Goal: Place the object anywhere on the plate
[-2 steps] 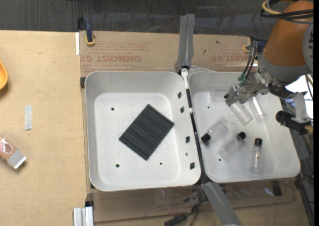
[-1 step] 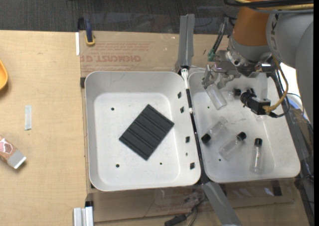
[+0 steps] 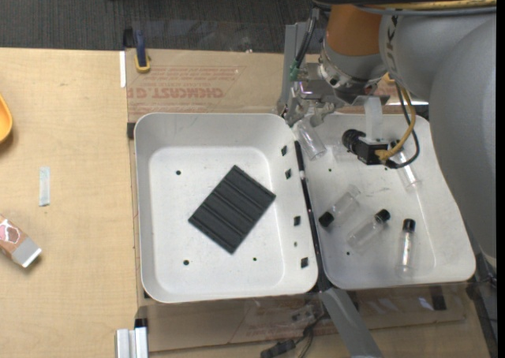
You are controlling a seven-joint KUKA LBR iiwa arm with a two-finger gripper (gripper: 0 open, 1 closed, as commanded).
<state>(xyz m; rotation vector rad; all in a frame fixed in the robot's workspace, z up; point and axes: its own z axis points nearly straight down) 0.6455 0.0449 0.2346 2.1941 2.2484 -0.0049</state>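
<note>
At the pick stage, the gripper (image 3: 309, 116) hangs over the right bin's (image 3: 442, 270) far left corner, its grasp undeterminable, near a clear vial (image 3: 310, 143); next comes carrying to the dark plate (image 3: 232, 208).

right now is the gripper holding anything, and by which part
The gripper seems to hold a clear vial by its upper end, above the right bin.

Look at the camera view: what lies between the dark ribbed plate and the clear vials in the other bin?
In the camera view, bare white floor of the left bin, then the two bins' adjoining rims, separate the ribbed plate from the vials in the right bin.
</note>
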